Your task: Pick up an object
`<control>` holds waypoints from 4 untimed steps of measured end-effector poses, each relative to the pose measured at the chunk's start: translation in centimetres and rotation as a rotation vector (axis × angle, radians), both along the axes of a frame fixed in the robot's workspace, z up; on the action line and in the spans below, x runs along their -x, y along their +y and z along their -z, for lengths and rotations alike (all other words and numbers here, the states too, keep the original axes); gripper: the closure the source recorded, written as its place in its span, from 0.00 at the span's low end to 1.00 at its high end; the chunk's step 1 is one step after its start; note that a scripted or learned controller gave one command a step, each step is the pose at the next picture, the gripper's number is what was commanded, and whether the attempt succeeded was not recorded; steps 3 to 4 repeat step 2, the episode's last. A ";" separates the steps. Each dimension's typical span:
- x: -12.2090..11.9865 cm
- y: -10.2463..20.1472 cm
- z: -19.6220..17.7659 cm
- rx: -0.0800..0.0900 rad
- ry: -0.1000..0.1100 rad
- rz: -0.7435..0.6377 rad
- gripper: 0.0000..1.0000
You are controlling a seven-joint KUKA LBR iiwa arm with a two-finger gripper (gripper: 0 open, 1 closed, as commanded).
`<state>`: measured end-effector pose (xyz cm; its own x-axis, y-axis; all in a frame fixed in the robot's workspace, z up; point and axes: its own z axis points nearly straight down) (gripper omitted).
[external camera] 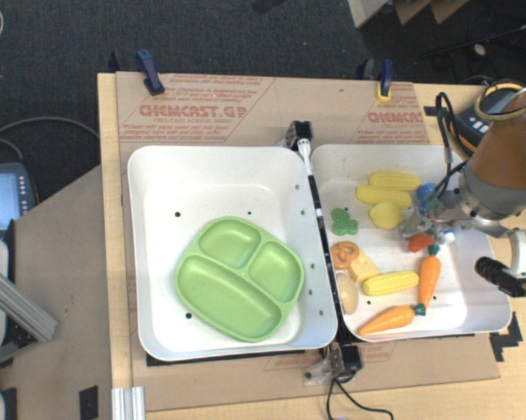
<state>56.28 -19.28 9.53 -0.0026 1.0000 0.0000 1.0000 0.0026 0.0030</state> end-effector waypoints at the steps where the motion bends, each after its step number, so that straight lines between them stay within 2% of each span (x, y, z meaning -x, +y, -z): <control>1: -1.4 7.4 1.1 -0.003 0.006 -0.004 1.00; 2: 0.0 14.2 -9.6 -0.002 -0.007 -0.006 1.00; 4: 0.0 14.2 -9.6 -0.002 -0.007 -0.006 1.00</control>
